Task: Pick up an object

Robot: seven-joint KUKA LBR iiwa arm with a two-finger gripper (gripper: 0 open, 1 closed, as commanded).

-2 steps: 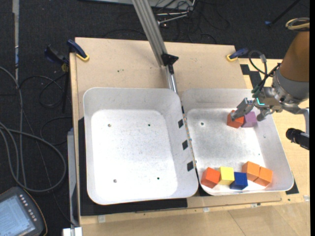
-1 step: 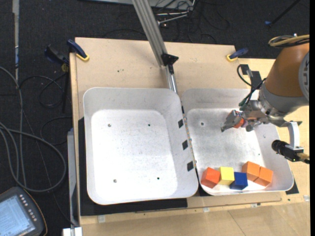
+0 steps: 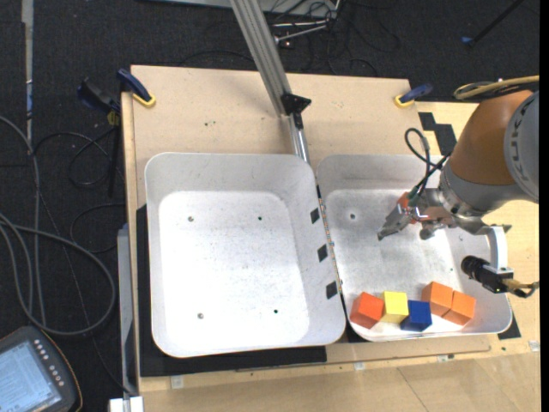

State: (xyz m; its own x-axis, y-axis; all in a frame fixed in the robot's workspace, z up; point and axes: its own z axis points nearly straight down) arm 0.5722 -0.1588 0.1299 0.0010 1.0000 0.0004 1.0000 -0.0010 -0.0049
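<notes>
Several small blocks lie in a row along the front wall of the right bin (image 3: 364, 187): an orange block (image 3: 369, 309), a yellow block (image 3: 395, 304), a blue block (image 3: 418, 316) and two more orange blocks (image 3: 440, 296) (image 3: 461, 307). My gripper (image 3: 403, 232) hangs over the middle of the right bin, behind the blocks and apart from them. Its fingers are spread open with nothing between them.
The left bin (image 3: 171, 230) sits beside the right one, their rims meeting at mid-bench. A slanted metal pole (image 3: 262, 45) comes down from the back to the bins' shared edge. Clamps (image 3: 135, 87) (image 3: 412, 96) hold the board's far corners.
</notes>
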